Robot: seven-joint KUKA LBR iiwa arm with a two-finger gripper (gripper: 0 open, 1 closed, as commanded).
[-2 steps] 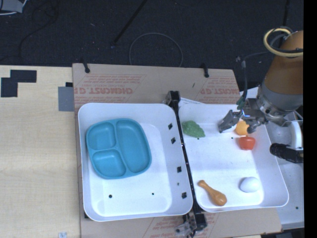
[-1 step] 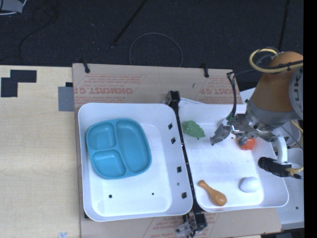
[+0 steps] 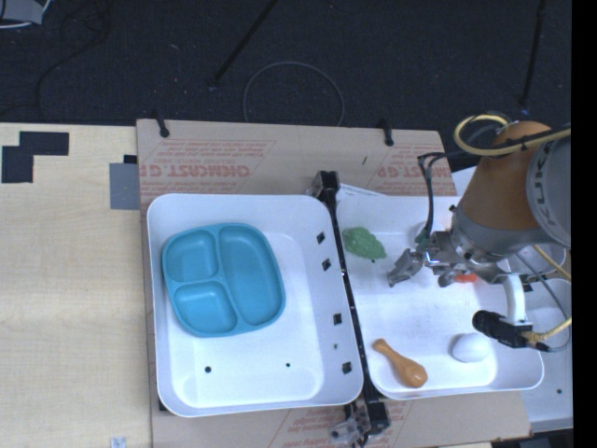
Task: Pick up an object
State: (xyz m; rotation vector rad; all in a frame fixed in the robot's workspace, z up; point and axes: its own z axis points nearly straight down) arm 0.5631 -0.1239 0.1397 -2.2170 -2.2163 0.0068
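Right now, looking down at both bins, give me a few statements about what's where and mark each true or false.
1. The blue divided plate lies in the left bin. True.
2. The green object lies in the left bin. False: it lies in the right bin, near the divider.
3. The orange object lies near the right bin's front edge. True.
4. The gripper holds the white object. False: the white object lies on the bin floor, apart from it.

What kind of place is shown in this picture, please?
Probably a robotics lab bench, not a home. A robot arm with a gripper reaches over two white bins set on cardboard; loose cables lie on the dark floor behind.
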